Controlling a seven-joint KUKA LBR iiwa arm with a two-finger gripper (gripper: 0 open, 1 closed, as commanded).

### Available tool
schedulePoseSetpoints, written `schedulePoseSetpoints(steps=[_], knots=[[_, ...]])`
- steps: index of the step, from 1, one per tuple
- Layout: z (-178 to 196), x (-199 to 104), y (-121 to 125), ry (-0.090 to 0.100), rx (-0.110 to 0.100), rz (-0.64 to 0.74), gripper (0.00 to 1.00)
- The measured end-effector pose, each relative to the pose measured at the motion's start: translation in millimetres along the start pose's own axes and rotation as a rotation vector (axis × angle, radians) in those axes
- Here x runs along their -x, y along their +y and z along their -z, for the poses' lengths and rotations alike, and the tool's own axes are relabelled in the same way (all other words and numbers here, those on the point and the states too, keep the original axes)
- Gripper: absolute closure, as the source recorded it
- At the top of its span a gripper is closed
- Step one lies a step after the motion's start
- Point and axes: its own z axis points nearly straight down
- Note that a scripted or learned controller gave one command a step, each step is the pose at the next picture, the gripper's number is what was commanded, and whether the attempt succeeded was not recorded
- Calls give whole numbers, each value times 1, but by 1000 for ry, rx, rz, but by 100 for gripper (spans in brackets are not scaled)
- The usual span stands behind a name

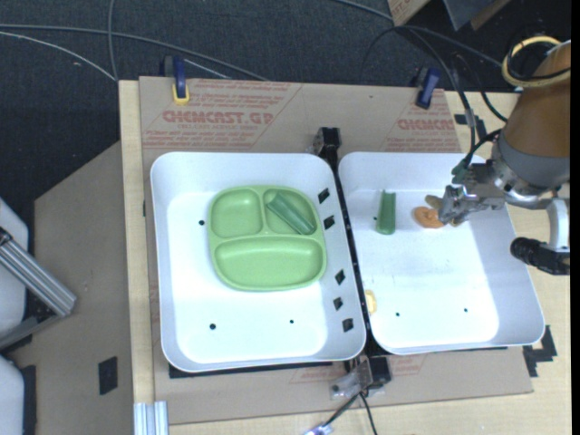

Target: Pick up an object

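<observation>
A small orange object point(427, 217) lies in the right bin point(453, 320), towards its far side. My gripper point(450, 207) hangs right beside it on its right, touching or nearly touching it. A green stick-like piece point(386, 213) lies a little to the left of the orange object in the same bin. In the left bin point(181, 315) sits a green divided plate point(266, 239) with a darker green piece point(290, 211) in its upper right compartment.
A black divider with clips point(337, 243) runs between the two bins. A tiny yellow bit point(371, 303) sits at the right bin's left rim. The arm's orange band point(544, 107) and grey wrist reach in from the right. Blue clamps point(180, 78) hold the board's far edge.
</observation>
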Motion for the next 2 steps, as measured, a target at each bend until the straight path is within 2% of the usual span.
schedulePoseSetpoints(steps=[1, 2], knots=[[24, 0, 1, 0, -2, 0, 100], [27, -44, 12, 2, -4, 4, 100]])
